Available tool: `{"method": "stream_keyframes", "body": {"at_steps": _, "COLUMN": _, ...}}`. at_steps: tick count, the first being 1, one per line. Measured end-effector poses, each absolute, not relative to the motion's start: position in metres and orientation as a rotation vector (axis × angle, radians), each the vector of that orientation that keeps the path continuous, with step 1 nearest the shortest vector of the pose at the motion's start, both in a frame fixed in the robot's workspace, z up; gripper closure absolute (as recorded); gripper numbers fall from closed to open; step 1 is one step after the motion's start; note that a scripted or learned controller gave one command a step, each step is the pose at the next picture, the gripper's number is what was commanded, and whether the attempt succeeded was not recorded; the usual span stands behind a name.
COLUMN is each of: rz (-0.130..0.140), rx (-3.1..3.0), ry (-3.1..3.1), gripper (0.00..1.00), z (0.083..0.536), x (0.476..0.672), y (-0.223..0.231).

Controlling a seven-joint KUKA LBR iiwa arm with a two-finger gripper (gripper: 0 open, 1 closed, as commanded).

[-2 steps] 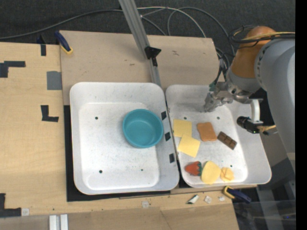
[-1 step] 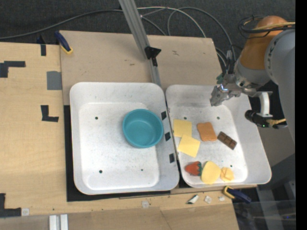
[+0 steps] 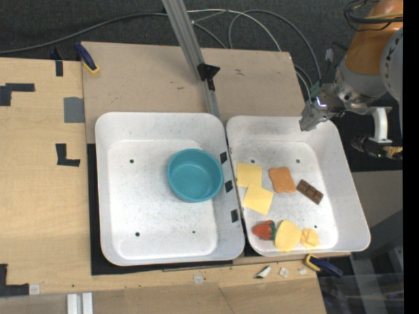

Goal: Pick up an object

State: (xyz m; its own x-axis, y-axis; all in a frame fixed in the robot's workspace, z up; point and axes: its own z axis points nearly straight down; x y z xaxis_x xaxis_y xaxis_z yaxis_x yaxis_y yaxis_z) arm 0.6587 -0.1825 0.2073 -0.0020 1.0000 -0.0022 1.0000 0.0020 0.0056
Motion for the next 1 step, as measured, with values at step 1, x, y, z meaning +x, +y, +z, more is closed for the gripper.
{"method": "stream_keyframes", "body": {"at_steps": 1, "rz": 0.005, "rx": 2.215, "ry": 2.22, "gripper": 1.0, "z": 0.2717, "x": 0.6589, "y": -0.1804}}
